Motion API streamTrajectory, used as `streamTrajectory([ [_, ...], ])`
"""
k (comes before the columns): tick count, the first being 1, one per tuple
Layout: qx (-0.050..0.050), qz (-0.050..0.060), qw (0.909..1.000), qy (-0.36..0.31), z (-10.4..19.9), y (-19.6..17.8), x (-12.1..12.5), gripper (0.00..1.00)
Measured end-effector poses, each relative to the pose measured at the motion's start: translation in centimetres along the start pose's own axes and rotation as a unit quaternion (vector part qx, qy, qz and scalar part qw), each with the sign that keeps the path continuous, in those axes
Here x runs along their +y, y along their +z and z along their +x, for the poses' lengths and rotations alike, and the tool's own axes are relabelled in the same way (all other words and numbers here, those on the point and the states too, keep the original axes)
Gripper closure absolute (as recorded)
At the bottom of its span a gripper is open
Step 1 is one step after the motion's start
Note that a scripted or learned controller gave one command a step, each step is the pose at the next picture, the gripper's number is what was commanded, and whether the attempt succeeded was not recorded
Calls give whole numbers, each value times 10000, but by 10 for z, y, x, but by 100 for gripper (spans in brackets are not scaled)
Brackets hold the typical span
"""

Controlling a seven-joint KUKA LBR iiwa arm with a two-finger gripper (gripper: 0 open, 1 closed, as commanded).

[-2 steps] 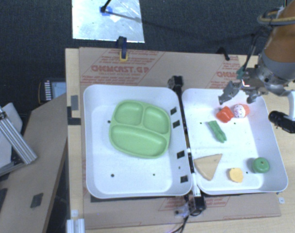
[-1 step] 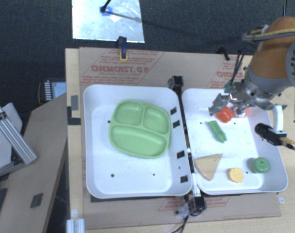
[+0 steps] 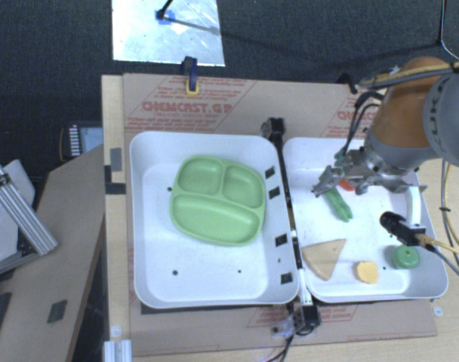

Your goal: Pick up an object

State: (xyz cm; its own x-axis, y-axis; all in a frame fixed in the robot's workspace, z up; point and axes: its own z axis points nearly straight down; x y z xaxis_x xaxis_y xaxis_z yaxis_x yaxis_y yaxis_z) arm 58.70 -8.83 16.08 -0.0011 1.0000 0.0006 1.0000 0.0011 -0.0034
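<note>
A dark carpeted floor [image 3: 48, 51] surrounds a brown board bench [image 3: 214, 100] carrying two white bins. The left bin [image 3: 150, 225] holds a green divided plate [image 3: 218, 200]. Over the right bin [image 3: 433, 277], the gripper [image 3: 331, 187] sits against a green pickle-shaped toy [image 3: 340, 204]; whether its fingers grip it, I cannot tell. Nearby lie a tan wedge [image 3: 324, 258], a green round piece [image 3: 405, 258], and a yellow round piece [image 3: 368, 272].

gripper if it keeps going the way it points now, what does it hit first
The gripper points down into the right bin, and the green pickle-shaped toy lies right under it, so that probably comes first. Depth is hard to judge from this slanted view.
</note>
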Motion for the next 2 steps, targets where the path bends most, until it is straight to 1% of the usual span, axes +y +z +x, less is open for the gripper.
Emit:
streamTrajectory([
  [1, -1, -10, 10000, -1, 1, 59, -7, 0],
  [2, -5, -28, 10000, -3, 1, 46, -6, 100],
])
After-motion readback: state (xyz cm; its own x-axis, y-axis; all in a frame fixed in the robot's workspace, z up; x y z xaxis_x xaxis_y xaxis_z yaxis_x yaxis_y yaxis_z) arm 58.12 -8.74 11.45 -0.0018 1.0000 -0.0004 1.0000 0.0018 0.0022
